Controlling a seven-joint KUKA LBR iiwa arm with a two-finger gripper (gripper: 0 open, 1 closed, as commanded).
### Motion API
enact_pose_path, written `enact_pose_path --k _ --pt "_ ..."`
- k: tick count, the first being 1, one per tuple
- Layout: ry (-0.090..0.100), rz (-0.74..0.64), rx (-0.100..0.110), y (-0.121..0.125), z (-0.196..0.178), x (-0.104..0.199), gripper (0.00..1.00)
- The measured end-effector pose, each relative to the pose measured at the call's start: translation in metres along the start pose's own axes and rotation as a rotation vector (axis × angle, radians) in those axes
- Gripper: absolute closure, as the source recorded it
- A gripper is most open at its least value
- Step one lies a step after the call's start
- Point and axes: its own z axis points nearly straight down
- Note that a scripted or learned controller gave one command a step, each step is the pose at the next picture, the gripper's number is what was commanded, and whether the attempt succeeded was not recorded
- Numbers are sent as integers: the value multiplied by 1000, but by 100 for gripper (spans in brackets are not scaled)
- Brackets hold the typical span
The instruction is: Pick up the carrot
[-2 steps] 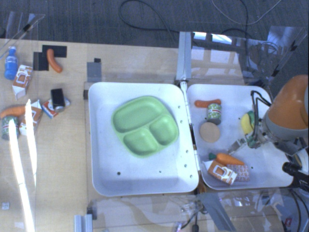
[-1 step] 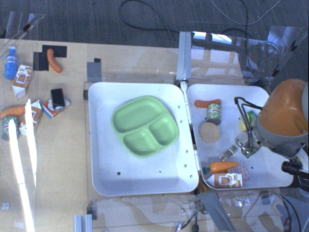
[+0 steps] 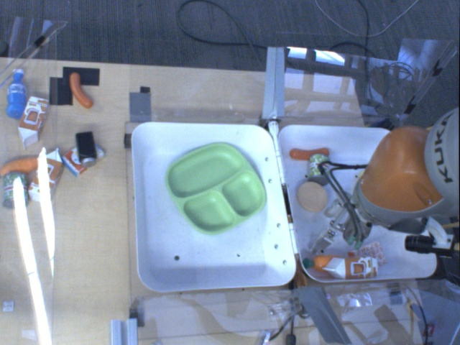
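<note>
A short orange carrot (image 3: 323,262) with a green end lies at the front edge of the right bin (image 3: 402,136), touching a small white and orange carton (image 3: 357,267). My gripper (image 3: 336,237) hangs just above and behind it, low in the bin, pointing toward the front left corner. Nothing shows held in it. The arm's orange band (image 3: 399,172) covers the bin's right half.
A longer orange-red piece (image 3: 309,152) lies at the back of the right bin, with a small green-white item (image 3: 316,166) and a tan disc (image 3: 312,196) nearby. The left bin (image 3: 151,250) holds a green divided plate (image 3: 214,187). Loose items (image 3: 81,92) lie on the bench at far left.
</note>
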Motion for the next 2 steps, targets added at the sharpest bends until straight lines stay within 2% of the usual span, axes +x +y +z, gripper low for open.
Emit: enact_pose_path --k 1,2 --pt "16 -112 2 -3 3 -28 0" --pt "19 88 9 -12 -136 -18 0"
